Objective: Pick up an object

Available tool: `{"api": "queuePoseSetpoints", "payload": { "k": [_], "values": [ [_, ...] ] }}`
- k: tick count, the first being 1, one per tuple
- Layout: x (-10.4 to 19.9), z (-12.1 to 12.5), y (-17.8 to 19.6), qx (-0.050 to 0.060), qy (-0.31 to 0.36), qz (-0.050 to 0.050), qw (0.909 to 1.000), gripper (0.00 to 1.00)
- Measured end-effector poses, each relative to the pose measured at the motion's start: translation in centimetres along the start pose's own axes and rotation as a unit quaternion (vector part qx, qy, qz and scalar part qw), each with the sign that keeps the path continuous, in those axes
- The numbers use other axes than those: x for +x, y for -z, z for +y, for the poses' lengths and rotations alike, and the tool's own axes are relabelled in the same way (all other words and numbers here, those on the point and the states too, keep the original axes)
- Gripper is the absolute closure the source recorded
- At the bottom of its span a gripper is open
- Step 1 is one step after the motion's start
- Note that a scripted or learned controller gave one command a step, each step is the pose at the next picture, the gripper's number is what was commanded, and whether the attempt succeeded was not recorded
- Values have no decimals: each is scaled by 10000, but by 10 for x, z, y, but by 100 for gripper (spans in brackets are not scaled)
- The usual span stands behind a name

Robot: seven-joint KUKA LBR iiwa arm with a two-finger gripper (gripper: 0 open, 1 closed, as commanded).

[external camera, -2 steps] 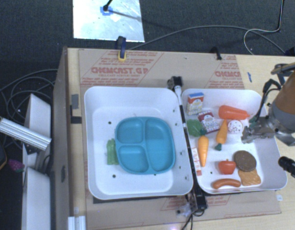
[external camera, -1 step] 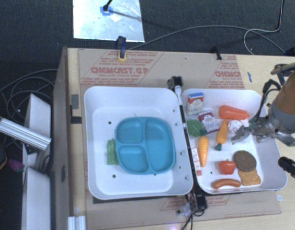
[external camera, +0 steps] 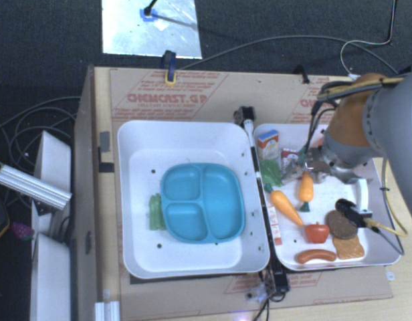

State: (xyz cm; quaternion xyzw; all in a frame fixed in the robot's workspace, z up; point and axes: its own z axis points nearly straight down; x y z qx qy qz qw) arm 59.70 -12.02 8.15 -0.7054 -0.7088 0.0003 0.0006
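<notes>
Right-hand shallow white bin (external camera: 390, 256) is crowded with toy food, leaving little free floor. Two-finger gripper (external camera: 305, 168) hangs just above a small orange plastic carrot (external camera: 305, 188); finger state cannot be told.

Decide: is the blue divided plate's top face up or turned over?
Face up: the blue divided plate in the left bin shows three hollow compartments between raised ridges.

We look down on a dark grey carpeted floor (external camera: 45, 39), where a shiny square metal sheet (external camera: 151, 19) lies above the tan cardboard-covered bench (external camera: 192, 92). Black cables (external camera: 32, 122) trail at left, beside a white box-shaped stand (external camera: 51, 199).
</notes>
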Motion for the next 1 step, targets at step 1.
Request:
{"api": "queuePoseSetpoints", "payload": {
  "k": [1],
  "values": [
    [0, 1, 8, 12, 30, 2, 10000, 100]
  ]
}}
